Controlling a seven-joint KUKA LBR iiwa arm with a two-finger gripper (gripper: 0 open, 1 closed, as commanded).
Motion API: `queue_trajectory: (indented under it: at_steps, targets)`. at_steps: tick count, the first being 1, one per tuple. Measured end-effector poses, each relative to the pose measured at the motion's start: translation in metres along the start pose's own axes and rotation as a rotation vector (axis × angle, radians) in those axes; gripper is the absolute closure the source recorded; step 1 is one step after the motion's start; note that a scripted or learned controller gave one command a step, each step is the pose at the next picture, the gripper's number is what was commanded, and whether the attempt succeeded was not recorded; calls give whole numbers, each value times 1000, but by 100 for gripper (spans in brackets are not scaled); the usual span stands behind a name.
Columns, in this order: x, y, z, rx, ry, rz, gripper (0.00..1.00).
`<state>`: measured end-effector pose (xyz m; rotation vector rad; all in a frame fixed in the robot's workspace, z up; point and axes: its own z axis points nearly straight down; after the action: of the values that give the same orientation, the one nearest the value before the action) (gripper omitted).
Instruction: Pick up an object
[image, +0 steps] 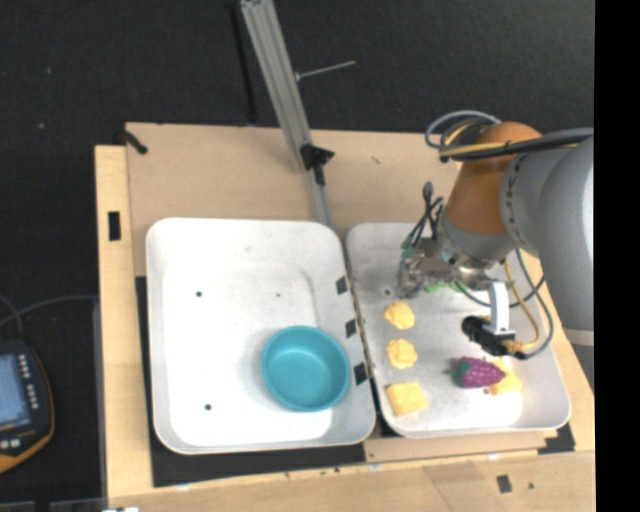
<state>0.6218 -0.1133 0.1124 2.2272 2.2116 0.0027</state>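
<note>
The gripper (412, 280) is hanging low over the right bin (540, 420), near its back edge. I cannot tell what its claw is doing. It is sitting just behind a little yellow piece (400, 317), so I think it is going for that one. The piece is lumpy and soft-looking. Two more yellow pieces (403, 375) are lying in a row below it. A blue bowl (303, 367) is sitting in the left bin (200, 260).

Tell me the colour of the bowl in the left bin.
The bowl is turquoise blue, seen in the camera view.
</note>
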Motion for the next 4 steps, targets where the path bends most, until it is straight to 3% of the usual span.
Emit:
queue_trajectory:
  at_steps: [2, 3, 4]
  targets:
    - [-6, 4, -126, -1, -1, -9, 100]
    - [-7, 6, -162, -2, 0, -10, 100]
    - [43, -6, -168, 1, 2, -14, 100]
